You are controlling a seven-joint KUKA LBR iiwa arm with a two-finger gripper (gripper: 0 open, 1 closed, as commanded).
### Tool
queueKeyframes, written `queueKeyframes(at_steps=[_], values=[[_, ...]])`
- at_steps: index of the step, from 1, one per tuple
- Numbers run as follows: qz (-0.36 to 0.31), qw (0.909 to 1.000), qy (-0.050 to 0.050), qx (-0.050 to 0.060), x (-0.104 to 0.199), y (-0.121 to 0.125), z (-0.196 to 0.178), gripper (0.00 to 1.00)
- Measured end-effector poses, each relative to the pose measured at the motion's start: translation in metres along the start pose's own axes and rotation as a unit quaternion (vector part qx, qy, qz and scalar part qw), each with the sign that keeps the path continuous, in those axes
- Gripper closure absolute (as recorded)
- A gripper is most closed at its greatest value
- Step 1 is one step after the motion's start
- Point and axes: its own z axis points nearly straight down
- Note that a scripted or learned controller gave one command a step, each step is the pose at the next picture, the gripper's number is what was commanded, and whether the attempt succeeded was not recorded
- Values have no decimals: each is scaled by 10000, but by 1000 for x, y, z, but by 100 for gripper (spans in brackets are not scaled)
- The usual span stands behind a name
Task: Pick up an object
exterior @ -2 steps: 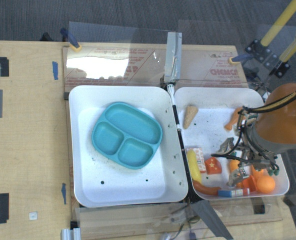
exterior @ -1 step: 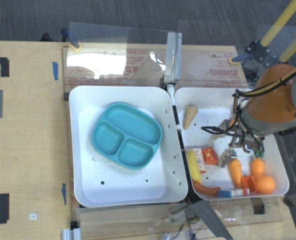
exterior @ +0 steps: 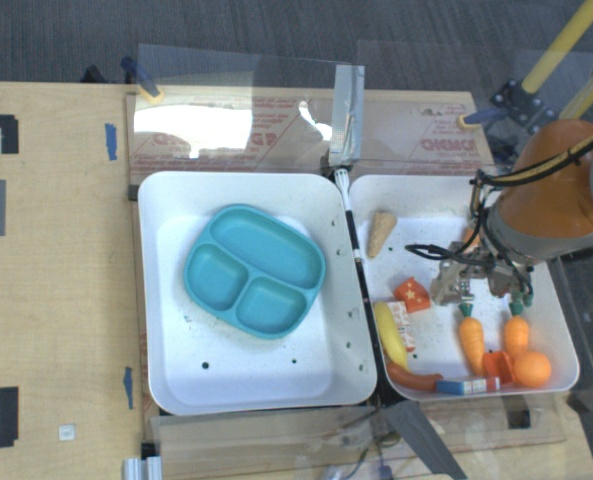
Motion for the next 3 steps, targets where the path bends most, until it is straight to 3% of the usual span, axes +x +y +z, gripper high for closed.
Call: queueKeyframes(at_steps=[1, 2, 3], values=[[-1, 10000, 12, -2, 1, 0, 1, 0], [388, 9992, 88, -6, 40, -30, 13, 0], [-626, 9980, 85, -19, -59, -20, 17, 0]])
